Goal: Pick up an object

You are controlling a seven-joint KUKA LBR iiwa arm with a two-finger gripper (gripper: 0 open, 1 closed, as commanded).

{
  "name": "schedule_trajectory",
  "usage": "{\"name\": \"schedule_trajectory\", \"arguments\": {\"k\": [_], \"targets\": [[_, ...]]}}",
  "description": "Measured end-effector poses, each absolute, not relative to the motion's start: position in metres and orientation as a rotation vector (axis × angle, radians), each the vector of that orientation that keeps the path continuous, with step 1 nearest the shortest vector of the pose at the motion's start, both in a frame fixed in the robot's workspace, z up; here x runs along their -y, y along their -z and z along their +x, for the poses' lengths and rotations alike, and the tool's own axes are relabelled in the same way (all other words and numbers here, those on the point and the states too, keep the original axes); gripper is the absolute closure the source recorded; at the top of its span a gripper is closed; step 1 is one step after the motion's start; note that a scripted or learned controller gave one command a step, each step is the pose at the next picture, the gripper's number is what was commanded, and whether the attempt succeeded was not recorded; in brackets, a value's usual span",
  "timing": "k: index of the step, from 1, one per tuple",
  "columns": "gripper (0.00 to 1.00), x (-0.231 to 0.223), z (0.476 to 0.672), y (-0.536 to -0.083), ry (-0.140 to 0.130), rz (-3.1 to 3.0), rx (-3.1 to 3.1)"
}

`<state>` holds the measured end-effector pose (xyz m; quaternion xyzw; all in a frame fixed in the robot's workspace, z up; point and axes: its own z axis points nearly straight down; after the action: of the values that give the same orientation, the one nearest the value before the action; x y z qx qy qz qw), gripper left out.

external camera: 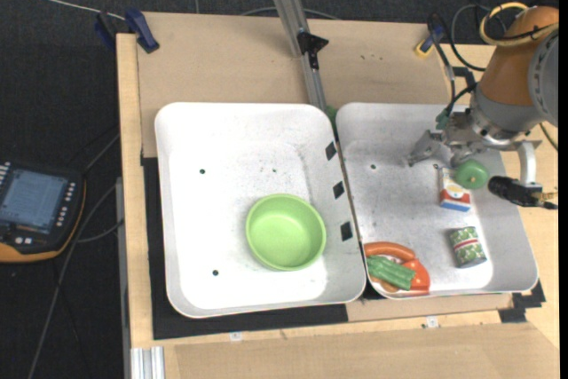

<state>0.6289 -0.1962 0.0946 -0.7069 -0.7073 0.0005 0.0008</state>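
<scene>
Two white bins [177,138], one green bowl [285,232], four items right, jaws [453,157] grip unclear

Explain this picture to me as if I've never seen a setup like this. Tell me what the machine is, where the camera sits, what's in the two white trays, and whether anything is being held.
One camera is fixed above a wooden bench and looks down at a slant. The grey and orange shape at the right is a robot arm. Its gripper, a two-finger claw for picking things up, hangs over the right bin.

Two shallow white bins sit side by side. The left bin holds a green bowl. The right bin holds a small white carton with red and blue print, a small green-labelled can nearer the front, and an orange and green toy at the front left corner. A green round object sits right under the gripper, but I cannot tell whether it is gripped.

The device at the far left is a handheld control pad.
</scene>
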Motion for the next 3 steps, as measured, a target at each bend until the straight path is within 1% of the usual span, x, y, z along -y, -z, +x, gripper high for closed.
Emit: {"name": "schedule_trajectory", "arguments": {"k": [1,2,3], "targets": [[1.0,0.196,0.63,-0.107,0.002,-2.222,2.223],[1.0,0.191,0.637,-0.167,0.005,-2.224,2.226],[1.0,0.196,0.647,-0.217,0.004,-2.224,2.225]]}}
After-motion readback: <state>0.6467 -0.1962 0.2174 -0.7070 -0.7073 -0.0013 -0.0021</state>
